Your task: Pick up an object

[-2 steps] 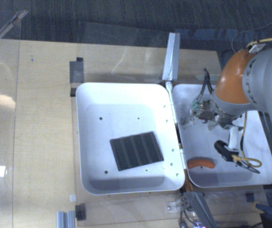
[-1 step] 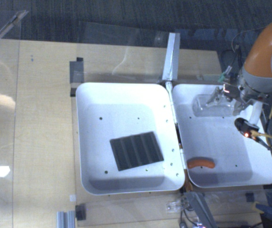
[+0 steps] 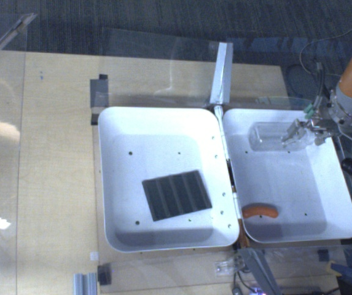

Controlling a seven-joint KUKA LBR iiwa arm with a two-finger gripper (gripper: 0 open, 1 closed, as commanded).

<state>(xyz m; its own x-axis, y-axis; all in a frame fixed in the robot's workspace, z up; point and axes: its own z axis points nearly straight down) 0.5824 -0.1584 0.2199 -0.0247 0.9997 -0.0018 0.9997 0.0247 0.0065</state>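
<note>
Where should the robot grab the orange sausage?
Around the middle of the sausage, coming straight down, probably. It lies flat and long in the right bin, near the front-left corner, so the jaws should close across its narrow width, from front and back.

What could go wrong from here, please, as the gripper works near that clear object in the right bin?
The gripper sits at the end of the clear object, which is see-through and smooth, so a grasp may slip or miss. It is also close to the right bin far wall, so the fingers could catch the rim.
</note>
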